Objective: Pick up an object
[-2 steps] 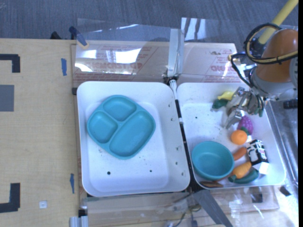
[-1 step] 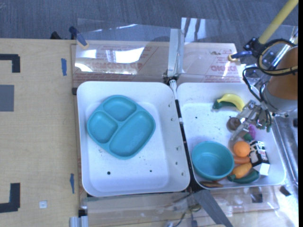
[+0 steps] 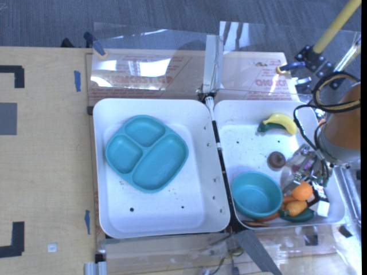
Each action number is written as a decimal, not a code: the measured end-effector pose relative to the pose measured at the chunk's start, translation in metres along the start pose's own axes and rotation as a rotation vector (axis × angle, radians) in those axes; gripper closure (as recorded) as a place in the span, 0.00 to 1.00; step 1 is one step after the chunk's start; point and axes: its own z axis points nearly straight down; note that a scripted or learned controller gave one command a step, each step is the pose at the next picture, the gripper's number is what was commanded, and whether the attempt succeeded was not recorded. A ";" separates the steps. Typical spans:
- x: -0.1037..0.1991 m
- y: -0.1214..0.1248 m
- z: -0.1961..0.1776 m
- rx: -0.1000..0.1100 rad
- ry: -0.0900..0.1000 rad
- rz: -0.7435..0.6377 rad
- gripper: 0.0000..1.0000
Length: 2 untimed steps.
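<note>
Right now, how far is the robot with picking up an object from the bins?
Done: the gripper is down in the right bin, beside the orange toys and the blue bowl. In hand: nothing that I can see between its fingers; clutter hides them. Left: the lift itself. The banana, the small brown piece and the divided plate in the left bin lie untouched.

red print on the cardboard sheets (image 3: 259, 73) is too blurred to read.
</note>
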 end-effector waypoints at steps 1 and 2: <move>0.023 -0.038 0.000 -0.006 0.001 0.172 0.00; -0.031 0.025 0.001 -0.001 -0.003 0.419 0.00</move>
